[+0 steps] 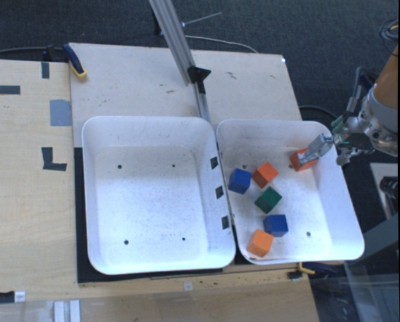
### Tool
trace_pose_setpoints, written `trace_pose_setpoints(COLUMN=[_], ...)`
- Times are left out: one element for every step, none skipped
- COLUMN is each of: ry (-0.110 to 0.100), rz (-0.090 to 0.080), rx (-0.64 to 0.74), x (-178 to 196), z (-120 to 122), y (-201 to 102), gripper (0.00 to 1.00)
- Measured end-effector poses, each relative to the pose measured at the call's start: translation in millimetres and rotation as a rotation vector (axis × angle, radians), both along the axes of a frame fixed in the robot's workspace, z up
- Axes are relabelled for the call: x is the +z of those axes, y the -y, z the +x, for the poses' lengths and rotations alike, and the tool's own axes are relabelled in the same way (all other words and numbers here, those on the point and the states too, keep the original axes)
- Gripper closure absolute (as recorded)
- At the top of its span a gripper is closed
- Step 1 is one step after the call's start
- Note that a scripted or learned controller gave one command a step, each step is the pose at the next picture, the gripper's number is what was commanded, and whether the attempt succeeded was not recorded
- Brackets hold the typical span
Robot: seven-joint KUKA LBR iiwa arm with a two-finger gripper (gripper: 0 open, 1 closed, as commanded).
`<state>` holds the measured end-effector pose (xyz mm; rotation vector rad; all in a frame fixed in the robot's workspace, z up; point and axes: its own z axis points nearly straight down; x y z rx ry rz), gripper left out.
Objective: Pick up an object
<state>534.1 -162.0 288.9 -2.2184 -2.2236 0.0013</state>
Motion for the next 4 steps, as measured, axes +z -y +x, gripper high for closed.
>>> trace_pose_setpoints(ry=[-0.009,-0.006,0.004,0.003], rz=[0.002,0.002,0.000,-0.001], rx=[-0.001,-0.001,0.003,0.002], x=[-138,-201,-197,-197], z=[9,-8,65,122], y=[-24,-47,-73,-63], gripper=[0.00,0.00,0.00,0.00])
